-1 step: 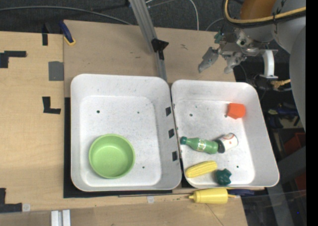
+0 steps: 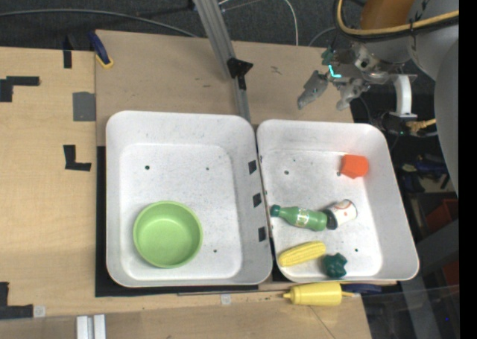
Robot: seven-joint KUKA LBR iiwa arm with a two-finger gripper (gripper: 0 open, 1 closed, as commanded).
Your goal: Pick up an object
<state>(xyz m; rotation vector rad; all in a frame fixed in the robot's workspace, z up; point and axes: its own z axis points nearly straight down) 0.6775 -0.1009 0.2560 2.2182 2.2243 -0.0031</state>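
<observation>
My gripper [image 2: 330, 96] hangs open over the bench just behind the right bin's [image 2: 387, 181] back rim, with nothing between its fingers [image 2: 310, 94]. In that bin lie an orange block [image 2: 355, 165] near the back right, a green bottle [image 2: 300, 216] on its side in the middle, and a small white and red object [image 2: 343, 213] touching the bottle's right end. A yellow corn cob [image 2: 301, 253] and a dark green lump [image 2: 335, 264] rest near the front rim.
The left bin [image 2: 179, 144] holds a green bowl [image 2: 168, 233] at its front left. A yellow squeeze bottle [image 2: 316, 294] lies on the bench in front of the right bin. A grey metal pole [image 2: 216, 21] slants down to the bins' shared back corner.
</observation>
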